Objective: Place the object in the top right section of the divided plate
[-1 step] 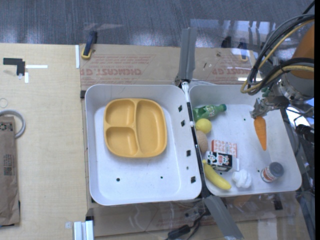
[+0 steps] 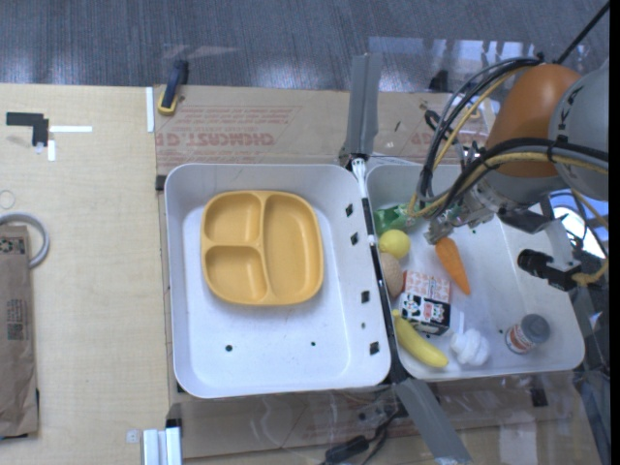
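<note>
The carrot (image 2: 452, 264) lies in the right bin (image 2: 567, 342), its long axis slanting: the thick end points up and left toward the claw (image 2: 448, 223), the thin tip down and right. It is a smooth, tapered orange cone, plastic-looking, with no green top to be seen.

The claw sits just above the carrot's thick end, at or very near touching it. Cables and the grey wrist cover its working end, so I cannot tell how far open it is or whether it has hold of anything.

Left of the carrot, near the bin's left wall, are a round yellow lemon (image 2: 394, 243) with something green (image 2: 390, 218) above it. Just below and left of the carrot stands a small printed carton (image 2: 427, 301) in white, red and black. Below that lie a curved yellow banana (image 2: 420, 345) and a lumpy white thing (image 2: 471, 348). A small round can (image 2: 528, 334) sits down and right of the carrot.

Well left of the carrot, in the left bin (image 2: 281, 361), rests the divided plate (image 2: 262, 248): matte yellow, rounded-square, with one long section and two smaller ones.
</note>
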{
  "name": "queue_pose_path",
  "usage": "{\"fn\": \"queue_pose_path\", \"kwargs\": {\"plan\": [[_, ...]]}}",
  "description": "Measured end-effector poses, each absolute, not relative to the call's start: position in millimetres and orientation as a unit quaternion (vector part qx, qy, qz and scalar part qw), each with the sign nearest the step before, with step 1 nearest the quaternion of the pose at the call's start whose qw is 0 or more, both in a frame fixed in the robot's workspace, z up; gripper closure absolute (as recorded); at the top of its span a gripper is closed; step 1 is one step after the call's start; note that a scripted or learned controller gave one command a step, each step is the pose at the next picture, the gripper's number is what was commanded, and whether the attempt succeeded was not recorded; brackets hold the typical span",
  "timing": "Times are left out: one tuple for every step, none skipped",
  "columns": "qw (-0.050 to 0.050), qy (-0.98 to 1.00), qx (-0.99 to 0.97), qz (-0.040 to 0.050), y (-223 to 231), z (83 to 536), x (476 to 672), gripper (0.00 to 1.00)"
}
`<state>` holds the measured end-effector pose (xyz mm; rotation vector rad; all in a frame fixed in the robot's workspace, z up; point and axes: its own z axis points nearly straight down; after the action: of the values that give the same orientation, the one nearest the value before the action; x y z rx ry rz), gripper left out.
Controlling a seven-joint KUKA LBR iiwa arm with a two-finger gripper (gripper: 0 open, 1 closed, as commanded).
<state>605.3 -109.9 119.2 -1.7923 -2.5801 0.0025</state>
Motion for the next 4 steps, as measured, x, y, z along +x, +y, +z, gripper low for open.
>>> {"fn": "queue_pose_path", "kwargs": {"plan": [[0.0,-0.819,-0.574,0.0012,-31.0,190.5,579.8,1.0],[0.0,-0.798,-0.603,0.0014,43.0,199.6,583.7,1.0],[0.001,-0.862,-0.507,0.0015,113.2,116.5,564.1,1.0],[0.0,-0.863,-0.505,-0.0015,116.7,118.8,565.0,0.0]]}}
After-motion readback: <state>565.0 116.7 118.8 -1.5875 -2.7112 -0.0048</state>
